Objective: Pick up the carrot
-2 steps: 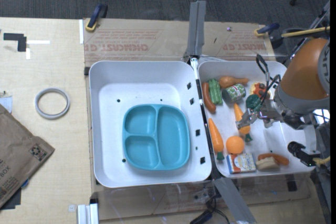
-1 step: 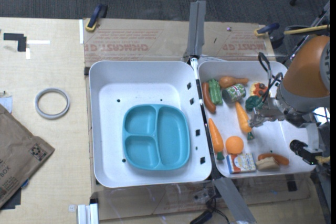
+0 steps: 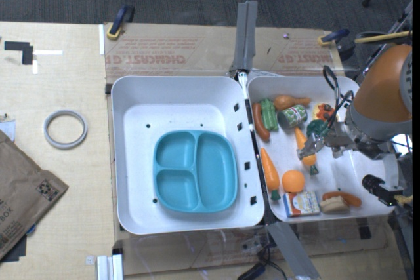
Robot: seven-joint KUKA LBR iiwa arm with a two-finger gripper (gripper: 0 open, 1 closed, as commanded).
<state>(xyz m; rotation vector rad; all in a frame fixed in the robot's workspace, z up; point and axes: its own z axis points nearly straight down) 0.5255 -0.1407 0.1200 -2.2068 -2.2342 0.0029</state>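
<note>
The claw [image 3: 311, 153] hangs low in the right bin [image 3: 341, 212], opening unclear, the carrot [image 3: 269, 168] lying free at its nine o'clock against the bin's left wall.

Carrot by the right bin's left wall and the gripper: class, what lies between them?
In the camera view, between the carrot and gripper, bare white bin floor; an orange ball sits just below.

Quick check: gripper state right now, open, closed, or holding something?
Gripper: cannot be told; it sits low in the right bin over a small carrot.
</note>
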